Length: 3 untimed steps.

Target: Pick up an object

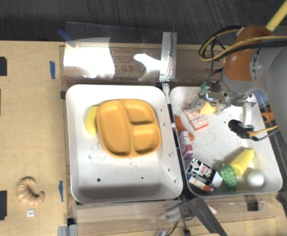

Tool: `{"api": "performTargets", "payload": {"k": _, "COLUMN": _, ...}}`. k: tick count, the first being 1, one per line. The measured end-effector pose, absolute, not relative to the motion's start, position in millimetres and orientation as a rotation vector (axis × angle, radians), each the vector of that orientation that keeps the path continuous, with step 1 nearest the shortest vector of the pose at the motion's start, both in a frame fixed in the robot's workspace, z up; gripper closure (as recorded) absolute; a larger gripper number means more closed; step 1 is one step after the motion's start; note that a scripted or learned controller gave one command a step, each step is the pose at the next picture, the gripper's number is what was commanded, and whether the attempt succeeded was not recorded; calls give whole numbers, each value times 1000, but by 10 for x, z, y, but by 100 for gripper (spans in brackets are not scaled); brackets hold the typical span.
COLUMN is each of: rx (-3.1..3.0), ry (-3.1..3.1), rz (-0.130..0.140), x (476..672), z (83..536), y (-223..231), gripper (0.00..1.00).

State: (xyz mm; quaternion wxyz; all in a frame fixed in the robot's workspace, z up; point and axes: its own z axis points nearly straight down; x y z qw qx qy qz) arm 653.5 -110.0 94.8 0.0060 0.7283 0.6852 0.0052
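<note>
Far left, lower frame: coiled tan object (31, 191) on table (20, 132). Left bin (79, 181): orange divided tray (128, 127) over yellow item (90, 120). Right bin (271, 176): pink-white carton (196, 118) upper left, patterned box (201, 170), green object (227, 176), yellow object (242, 161), white ball (255, 179) along lower edge. Hand (210, 98) at bin's upper part, near carton; grip state: cannot tell.
</note>
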Motion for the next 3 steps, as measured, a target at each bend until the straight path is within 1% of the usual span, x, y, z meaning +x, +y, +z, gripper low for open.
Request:
{"api": "performTargets", "payload": {"k": 1, "rx": 2286, "ry": 2148, "rz": 7, "x": 6517, "z": 1044, "y": -1101, "gripper": 100}}
{"api": "performTargets", "payload": {"k": 2, "rx": 2685, "ry": 1629, "rz": 4, "x": 6598, "z": 1865, "y": -501, "gripper": 100}}
{"api": "performTargets", "payload": {"k": 3, "rx": 2177, "ry": 2267, "rz": 0, "x": 6239, "z": 2017, "y": -484, "gripper": 100}}
